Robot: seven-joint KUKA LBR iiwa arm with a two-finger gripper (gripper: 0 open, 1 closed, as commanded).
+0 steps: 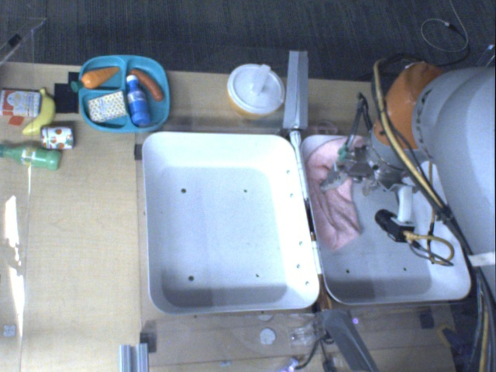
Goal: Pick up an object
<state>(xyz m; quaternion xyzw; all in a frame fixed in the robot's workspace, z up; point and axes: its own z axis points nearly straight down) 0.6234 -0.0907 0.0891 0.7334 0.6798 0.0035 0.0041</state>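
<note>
L bin (225, 223) and R bin (387, 273) sit side by side. The grey arm (465, 122) reaches over the R bin. A pink cloth (339, 211) lies bunched in the R bin, next to the wall by the L bin. The gripper (346, 169) is over the cloth's top part; can't tell if it's open or closed. The cloth is soft & floppy, so it may slip out, or the gripper may bump the wall.
</note>
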